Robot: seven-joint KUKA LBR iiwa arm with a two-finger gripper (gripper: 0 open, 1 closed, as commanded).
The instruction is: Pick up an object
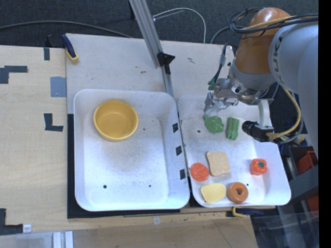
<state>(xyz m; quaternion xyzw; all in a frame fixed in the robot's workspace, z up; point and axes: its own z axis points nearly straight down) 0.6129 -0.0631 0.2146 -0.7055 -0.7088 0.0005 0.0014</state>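
My gripper [213, 109] hangs over the back of the right bin [274, 190], just above a leafy green piece [213, 124]. Right of that piece lies a green pepper-like item [232, 128]. Nearer the front of this bin lie a slice of toast [219, 163], an orange-red round slice [199, 172], a yellow piece [213, 192], a brown doughnut [238, 192] and a red tomato-like item [258, 166]. The left bin [83, 190] bears a yellow bowl [116, 119].
A slanted metal post [150, 30] rises behind the seam between the bins. Black cables [274, 134] loop from the arm over the right bin's right side. A yellow and blue clamp [70, 49] sits at the bench's back left.
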